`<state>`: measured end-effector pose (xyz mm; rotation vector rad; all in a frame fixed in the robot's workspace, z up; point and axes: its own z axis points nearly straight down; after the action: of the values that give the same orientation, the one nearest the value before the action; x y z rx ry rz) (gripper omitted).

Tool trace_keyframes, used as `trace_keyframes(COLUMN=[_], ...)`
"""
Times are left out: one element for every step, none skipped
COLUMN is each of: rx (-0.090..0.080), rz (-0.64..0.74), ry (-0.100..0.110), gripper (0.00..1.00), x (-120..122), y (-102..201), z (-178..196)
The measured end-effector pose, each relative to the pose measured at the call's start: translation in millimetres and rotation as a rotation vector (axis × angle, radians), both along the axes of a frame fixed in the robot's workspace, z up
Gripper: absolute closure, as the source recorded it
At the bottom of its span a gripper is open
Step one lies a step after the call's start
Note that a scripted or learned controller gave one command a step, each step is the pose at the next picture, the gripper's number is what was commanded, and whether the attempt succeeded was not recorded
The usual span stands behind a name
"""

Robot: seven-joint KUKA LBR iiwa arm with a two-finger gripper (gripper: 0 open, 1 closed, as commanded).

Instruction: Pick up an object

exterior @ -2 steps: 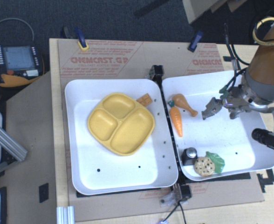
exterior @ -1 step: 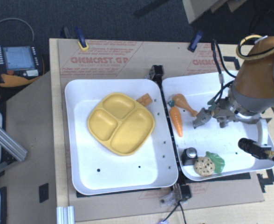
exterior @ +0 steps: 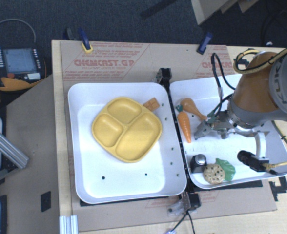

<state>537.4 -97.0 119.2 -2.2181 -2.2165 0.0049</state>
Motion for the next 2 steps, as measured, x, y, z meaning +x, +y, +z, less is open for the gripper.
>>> trace_keyframes(rx=[-0.003, -0.004], rz=[-0.001, 0.001], ry=[-0.007, -0.012], gripper=[1.00, 1.00], x=[1, 6], y=[-1, 1], z=[14, 57])
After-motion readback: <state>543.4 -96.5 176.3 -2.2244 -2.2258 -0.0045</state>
